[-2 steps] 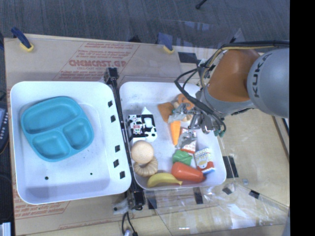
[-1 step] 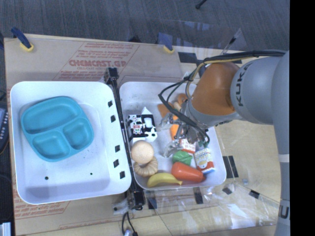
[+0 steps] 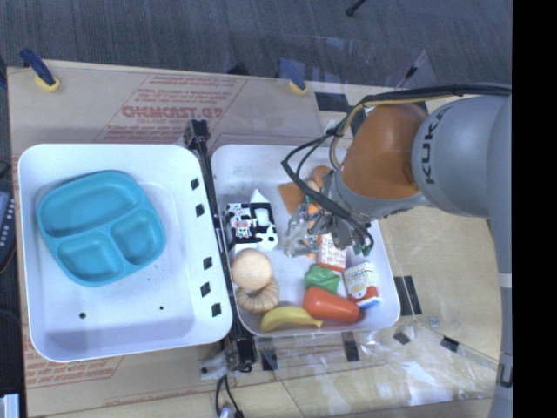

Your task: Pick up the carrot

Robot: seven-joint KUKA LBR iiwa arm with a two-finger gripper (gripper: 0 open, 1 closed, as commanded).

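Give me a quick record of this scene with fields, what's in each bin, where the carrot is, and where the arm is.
left bin: blue divided plate
right bin: carrot, banana, bread roll, black-and-white cow toy, small bottle, other toy foods
carrot position: near front edge, beside the banana, lying flat
arm: over the right bin
end effector: above bin centre, apart from carrot
task status: carrot not picked up

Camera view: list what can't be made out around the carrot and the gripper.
- Gripper: finger state unreadable in the camera view; cables and the arm's wrist crowd it.
- Orange item behind the gripper: mostly covered by the arm, so carrot or not is unclear.
- Carrot at the right bin's front: its green top tucks under a small bottle.
- Bottle label: too small to read.
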